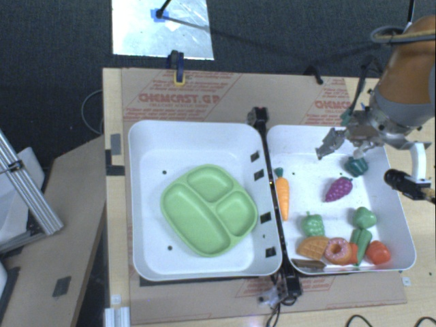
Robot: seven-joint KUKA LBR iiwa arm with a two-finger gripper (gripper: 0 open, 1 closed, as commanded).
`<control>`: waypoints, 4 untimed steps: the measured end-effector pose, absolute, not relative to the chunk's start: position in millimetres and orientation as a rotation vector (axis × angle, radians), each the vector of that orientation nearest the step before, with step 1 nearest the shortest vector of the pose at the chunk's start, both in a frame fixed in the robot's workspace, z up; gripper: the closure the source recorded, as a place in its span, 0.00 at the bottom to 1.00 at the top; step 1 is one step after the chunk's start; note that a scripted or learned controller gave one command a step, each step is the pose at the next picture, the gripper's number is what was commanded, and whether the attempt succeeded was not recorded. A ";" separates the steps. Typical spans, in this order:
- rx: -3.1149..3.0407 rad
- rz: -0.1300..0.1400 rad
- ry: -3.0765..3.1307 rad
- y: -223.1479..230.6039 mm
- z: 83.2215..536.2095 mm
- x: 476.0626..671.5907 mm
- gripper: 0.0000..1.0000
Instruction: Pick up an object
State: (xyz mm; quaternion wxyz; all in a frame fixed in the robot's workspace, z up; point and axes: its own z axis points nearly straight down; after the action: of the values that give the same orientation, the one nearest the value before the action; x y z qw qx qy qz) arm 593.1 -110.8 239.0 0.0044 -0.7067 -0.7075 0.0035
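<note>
Toy food crowds the lower right bin (407, 247): doughnut (337, 250), tomato (379, 253), carrot (283, 195).
Upper right, the gripper (343, 142) spreads open, gripping nothing, beside a teal toy (355, 164) and purple grapes (338, 189).

The arm (409, 67) is reaching in from the right, its orange band sitting above the grey wrist. The hand (344, 145) is hanging low at the end of the wrist, angled down and leftward, with one finger (329, 144) pointing left.
</note>
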 end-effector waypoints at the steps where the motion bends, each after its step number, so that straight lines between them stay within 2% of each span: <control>1: -2.218 -0.002 -2.226 -110.5 246.2 595.4 0.00; 3: -2.219 0.001 -2.221 -105.1 140.5 576.6 0.00; 4: -2.219 0.002 -2.221 -104.6 88.3 576.4 0.00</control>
State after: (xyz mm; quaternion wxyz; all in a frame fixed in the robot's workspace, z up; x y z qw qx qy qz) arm 576.4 -104.6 88.3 0.0010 -0.7067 -0.7075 0.0007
